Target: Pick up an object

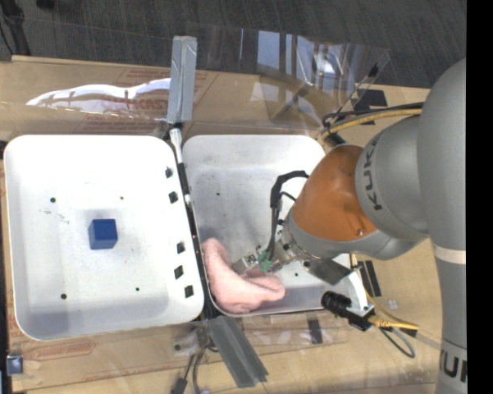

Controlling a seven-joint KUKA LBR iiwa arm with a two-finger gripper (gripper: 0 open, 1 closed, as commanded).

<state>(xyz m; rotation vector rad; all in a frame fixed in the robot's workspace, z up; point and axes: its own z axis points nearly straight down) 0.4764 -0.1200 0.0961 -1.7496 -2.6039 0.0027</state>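
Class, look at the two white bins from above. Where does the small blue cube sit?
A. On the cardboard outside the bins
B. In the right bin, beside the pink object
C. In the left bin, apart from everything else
C: the blue cube rests on the floor of the left bin, while the pink object lies in the right bin.

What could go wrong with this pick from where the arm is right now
The pink soft object lies against the right bin's near-left corner, so the walls may block a finger. The gripper sits at the object's edge rather than over its middle, so a grasp might slip off. The blue cube lies in the other bin, unaffected.
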